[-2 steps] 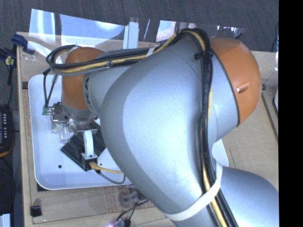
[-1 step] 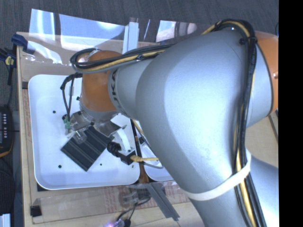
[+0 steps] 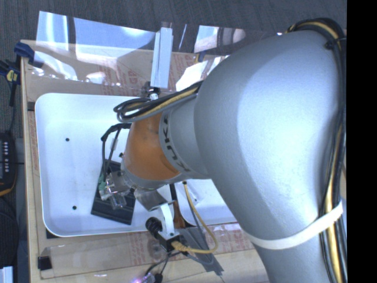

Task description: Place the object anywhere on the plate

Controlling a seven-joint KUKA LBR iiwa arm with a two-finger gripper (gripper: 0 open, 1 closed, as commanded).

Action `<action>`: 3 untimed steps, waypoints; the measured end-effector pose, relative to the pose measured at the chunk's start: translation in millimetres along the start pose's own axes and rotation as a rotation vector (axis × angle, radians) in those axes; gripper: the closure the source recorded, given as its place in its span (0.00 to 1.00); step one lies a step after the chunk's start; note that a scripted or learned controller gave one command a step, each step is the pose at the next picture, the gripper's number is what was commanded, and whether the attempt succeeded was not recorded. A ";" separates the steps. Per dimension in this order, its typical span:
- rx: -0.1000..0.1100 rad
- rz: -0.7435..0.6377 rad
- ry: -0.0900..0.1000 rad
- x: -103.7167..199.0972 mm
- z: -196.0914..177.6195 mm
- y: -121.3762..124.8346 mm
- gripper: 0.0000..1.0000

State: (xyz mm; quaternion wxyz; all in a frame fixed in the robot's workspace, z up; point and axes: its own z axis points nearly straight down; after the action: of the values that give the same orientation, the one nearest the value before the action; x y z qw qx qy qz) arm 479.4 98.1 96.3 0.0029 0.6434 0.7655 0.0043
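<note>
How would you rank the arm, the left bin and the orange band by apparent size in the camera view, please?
1. Arm, though it is nearest the camera, which inflates it.
2. Left bin, partly hidden by the arm.
3. Orange band.

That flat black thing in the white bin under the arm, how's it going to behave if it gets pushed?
The flat black object lies low on the white bin floor, so it would probably slide, not roll or tip. Its straight edges suggest it is stiff. The end effector sits right over it, hiding part of it, so weight is hard to judge.
</note>
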 end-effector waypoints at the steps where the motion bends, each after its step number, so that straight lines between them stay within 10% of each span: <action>1: 0.014 -0.159 0.001 79.9 -6.3 9.4 1.00; 2: 0.012 -0.336 0.001 -12.0 -95.6 4.9 1.00; 3: 0.016 -0.269 0.001 65.6 -1.2 6.5 1.00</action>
State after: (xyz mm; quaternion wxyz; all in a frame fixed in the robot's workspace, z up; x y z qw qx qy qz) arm 474.5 163.8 97.6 -0.0021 0.5348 0.8450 -0.0020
